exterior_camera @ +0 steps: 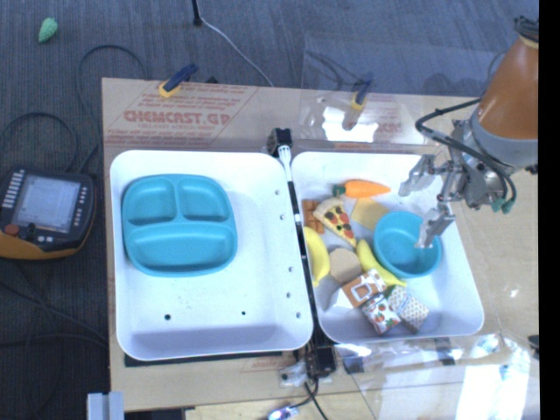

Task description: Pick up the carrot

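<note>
Where pizza slice (335, 218) crowds: carrot (366, 187).

Grey arm (490, 143) with a broad orange band (516, 90), dark cables looping by the wrist, silvery metal claw (424, 204) with two fingers

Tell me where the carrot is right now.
The carrot lies near the far edge of the right bin, just above the pizza slice and up-left of the blue bowl.
</note>
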{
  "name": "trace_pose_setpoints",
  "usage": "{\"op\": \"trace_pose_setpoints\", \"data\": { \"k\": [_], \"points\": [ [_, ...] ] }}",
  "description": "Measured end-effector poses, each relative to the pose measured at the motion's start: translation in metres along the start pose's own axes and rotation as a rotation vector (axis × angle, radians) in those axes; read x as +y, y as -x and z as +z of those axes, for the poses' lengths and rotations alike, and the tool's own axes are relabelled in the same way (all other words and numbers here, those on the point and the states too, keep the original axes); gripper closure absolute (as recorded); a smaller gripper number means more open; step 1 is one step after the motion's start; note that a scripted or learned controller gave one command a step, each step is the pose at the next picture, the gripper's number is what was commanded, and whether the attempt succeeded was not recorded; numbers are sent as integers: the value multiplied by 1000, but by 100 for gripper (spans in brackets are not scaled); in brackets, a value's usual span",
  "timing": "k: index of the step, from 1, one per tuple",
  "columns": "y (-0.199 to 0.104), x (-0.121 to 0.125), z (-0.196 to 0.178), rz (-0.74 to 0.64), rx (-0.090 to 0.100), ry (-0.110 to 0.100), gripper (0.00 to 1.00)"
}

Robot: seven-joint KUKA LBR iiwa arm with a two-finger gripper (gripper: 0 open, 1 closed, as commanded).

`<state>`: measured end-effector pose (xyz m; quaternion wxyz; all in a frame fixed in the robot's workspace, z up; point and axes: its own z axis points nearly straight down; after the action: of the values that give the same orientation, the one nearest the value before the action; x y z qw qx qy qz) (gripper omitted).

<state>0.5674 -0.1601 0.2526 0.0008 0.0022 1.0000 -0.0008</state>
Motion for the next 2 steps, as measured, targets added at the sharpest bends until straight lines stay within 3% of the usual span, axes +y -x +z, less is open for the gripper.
{"op": "trace_pose_setpoints", "data": {
  "k": [1,2],
  "points": [
    [57,54,118,21,11,5,0],
    [50,36,161,205,-14,2,0]
  ]
}}
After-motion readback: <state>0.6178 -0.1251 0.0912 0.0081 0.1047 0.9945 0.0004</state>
